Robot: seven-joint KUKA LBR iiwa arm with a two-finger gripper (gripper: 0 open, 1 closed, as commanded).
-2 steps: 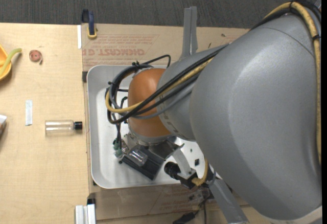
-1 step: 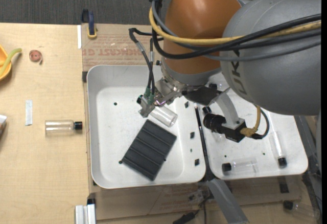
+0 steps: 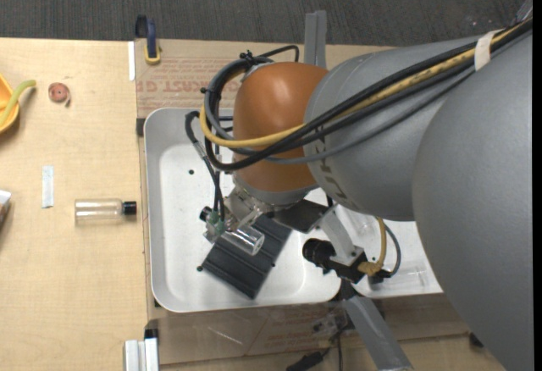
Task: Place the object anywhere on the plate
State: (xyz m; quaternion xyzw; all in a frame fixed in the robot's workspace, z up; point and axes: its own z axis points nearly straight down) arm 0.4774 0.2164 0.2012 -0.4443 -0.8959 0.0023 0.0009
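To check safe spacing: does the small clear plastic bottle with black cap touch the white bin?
Apart. The camera view shows the clear bottle lying on wood, with bare bench before the white bin rim.

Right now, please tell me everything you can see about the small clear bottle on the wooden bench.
The clear bottle lies on its side on the pale wooden bench, to the left of the white bin and apart from its rim. It looks like transparent plastic, cylindrical, with a small black cap pointing towards the bin. No contents can be seen inside it. Nothing but the bench touches it.
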